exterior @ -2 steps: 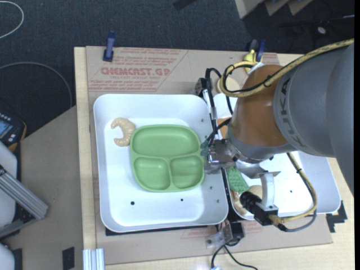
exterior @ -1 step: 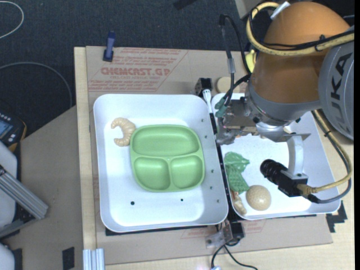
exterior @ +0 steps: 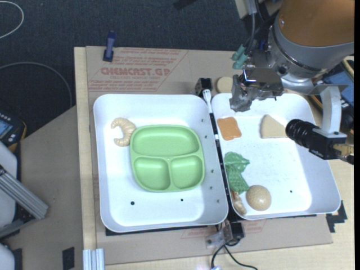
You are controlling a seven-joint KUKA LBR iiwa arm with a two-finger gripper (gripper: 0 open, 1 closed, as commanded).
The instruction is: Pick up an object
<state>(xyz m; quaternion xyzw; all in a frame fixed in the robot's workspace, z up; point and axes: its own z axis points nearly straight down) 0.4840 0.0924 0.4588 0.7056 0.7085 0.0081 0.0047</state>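
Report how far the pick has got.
Done: the claw is over the right bin, at its far edge. In hand: nothing visible; the orange slab, pale wedge, green leafy piece and round bun all lie on the bin floor. Left: descend, grasp one (the orange slab is nearest) and lift.

Bright even overhead light, soft faint shadows, arm [exterior: 315, 32] slightly blurred
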